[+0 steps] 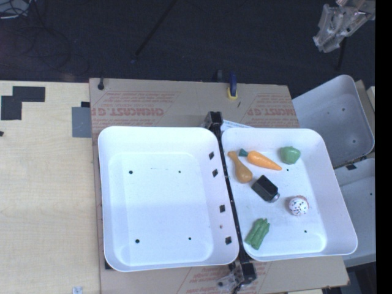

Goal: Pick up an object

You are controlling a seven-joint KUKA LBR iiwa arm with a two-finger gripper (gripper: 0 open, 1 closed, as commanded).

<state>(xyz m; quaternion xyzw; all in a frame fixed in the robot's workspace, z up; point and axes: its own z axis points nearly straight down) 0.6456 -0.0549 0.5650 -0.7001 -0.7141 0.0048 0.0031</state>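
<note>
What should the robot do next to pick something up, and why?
Probably swing the tool down and left over the right bin. It hangs high beyond the bench, far from the carrot, black block and spotted ball lying there.

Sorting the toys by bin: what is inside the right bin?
Inside the right bin lie a carrot, a green pepper, a tan gourd, a black block, a speckled ball and a green bundle. Whatever lies beneath them is covered.
</note>
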